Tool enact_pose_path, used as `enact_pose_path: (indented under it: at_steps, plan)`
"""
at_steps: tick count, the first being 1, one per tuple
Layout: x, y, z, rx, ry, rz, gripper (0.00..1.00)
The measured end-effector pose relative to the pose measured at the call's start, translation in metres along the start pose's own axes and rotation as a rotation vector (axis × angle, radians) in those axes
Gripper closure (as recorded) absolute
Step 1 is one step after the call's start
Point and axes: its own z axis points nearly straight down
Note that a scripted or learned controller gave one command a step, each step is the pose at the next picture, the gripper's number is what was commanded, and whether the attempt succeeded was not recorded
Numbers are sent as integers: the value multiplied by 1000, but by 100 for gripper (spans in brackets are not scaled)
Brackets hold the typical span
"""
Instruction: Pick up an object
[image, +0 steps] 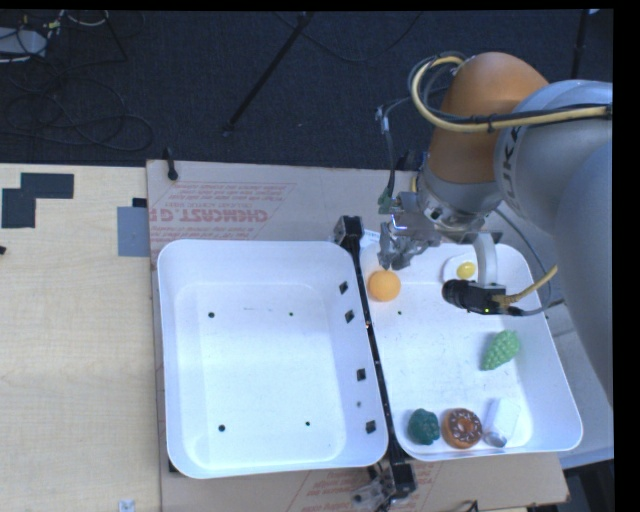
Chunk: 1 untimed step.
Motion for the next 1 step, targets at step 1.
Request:
enact_pose_path:
  at_steps: [1]
  plan:
    - [-16, -40, -19, -9, 2, -2, 100]
